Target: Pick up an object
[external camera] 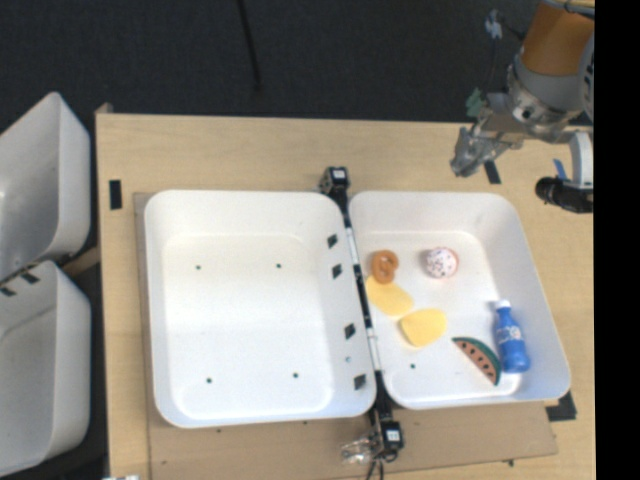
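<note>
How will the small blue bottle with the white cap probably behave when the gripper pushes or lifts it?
The small blue bottle with the white cap lies on its side in the right white bin, so a push may roll it. It looks like smooth plastic, probably light and slippery. The watermelon slice toy beside it might get nudged.

The arm [550, 58] is showing an orange band above a grey wrist section that is widening into a pale grey flange. Thin dark cables are looping beside the band at the top and trailing along the left of the wrist. The gripper [470, 158] is looking grey and metallic, small and angular, with darker shading running along its underside and edges.
</note>
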### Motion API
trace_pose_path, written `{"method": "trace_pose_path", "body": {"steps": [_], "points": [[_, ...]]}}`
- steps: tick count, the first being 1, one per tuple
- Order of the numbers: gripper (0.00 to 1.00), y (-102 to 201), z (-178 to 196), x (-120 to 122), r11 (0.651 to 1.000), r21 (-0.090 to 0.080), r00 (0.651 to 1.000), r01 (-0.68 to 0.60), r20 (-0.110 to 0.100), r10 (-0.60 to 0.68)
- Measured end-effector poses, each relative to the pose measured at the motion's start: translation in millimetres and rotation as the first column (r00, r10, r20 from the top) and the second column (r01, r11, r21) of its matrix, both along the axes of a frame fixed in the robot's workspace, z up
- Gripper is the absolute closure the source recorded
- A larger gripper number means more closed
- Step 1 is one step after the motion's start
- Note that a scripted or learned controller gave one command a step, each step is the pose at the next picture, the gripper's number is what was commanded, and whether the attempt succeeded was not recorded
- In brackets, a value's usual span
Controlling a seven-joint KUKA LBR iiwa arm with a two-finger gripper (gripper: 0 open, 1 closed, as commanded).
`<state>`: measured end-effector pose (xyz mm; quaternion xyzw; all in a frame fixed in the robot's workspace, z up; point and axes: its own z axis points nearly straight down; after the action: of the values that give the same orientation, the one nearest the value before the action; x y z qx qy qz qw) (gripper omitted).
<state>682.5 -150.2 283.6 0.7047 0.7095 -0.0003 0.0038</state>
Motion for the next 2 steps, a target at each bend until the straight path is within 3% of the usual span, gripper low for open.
{"method": "trace_pose_path", "body": {"steps": [1,2], "points": [[1.00,30.9,151.9,7.6,1.000,0.003,1.000,0.002,0.011,-0.002],[1.00,14.5,278.8,-38.9,1.000,0.001,1.000,0.008,0.013,-0.008]]}}
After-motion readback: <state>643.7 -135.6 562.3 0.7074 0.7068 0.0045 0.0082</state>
